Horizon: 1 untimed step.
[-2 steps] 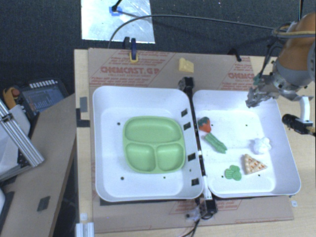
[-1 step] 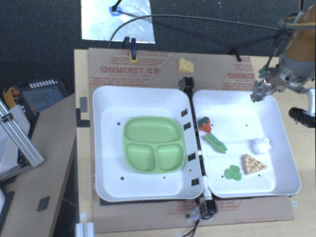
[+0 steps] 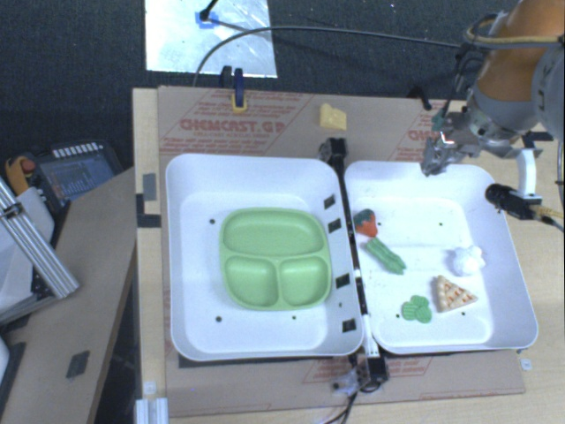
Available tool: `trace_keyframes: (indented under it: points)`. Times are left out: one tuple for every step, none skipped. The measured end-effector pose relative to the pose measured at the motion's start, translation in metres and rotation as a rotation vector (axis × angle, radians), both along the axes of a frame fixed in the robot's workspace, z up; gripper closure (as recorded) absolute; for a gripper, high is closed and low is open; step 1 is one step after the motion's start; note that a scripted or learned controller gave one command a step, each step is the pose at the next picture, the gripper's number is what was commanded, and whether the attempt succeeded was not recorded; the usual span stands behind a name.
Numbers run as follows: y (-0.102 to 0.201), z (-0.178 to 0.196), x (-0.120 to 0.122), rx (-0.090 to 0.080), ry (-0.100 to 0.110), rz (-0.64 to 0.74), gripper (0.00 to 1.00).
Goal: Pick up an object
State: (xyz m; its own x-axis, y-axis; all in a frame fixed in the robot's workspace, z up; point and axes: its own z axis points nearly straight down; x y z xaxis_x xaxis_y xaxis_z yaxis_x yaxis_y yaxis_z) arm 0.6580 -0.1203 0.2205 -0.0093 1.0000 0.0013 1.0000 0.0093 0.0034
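White, shallow, set side by side: two bins on a cardboard-covered bench. Nearest the camera in the right bin point(image 3: 503, 263), well in front of the claw: a tan waffle-patterned wedge point(image 3: 453, 293), with a small green leafy piece point(image 3: 417, 308) just to its left. A little farther back, a white crumpled lump point(image 3: 466, 259), blurred, hard to identify. Nearer the divider, a long green pod-shaped piece point(image 3: 385, 254) touching or almost touching a small red-and-green toy point(image 3: 365, 223) beyond it. In the left bin point(image 3: 190, 237), far to the claw's left: a pale green divided plate point(image 3: 275, 257), three compartments, nothing in them. Farthest back, over the right bin's rear rim: the claw point(image 3: 435, 161), small and dark against the cardboard, too indistinct to tell whether clenched or released; nothing seen between its tips. Grey arm with orange band point(image 3: 521, 51) cut off at the upper right edge. Beyond the bins, a yellow block point(image 3: 333, 117) on the cardboard.
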Motion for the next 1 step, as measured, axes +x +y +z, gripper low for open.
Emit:
trace_keyframes:
  points:
    - [0.058, 0.0043, -0.0093, 0.001, 0.002, 0.0, 1.0]
